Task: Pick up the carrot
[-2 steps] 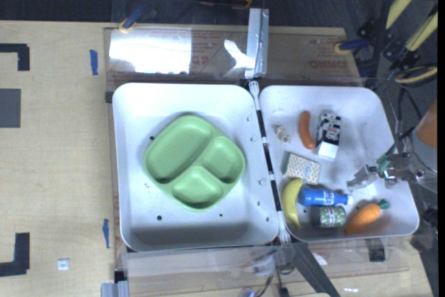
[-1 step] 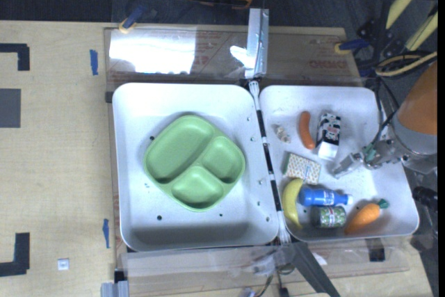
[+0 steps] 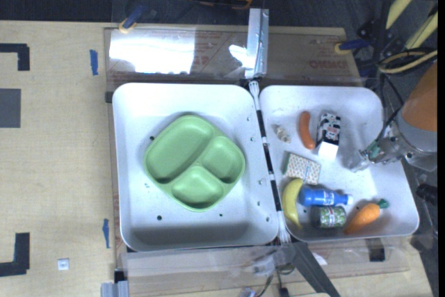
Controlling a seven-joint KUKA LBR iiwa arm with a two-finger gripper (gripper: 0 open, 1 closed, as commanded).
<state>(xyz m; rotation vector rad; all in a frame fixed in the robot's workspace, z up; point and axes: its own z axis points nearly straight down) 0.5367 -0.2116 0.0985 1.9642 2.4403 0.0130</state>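
Observation:
The carrot is orange with a small green top and lies in the front right corner of the right bin, next to a green can. My gripper hovers near the right bin's right side, behind the carrot and apart from it. Nothing shows in its grasp. The grey arm with its orange band comes in from the right edge.
The right bin also holds a blue bottle, a banana, a checked cracker, an orange-red sausage and a black-and-white carton. A green divided plate sits in the left bin.

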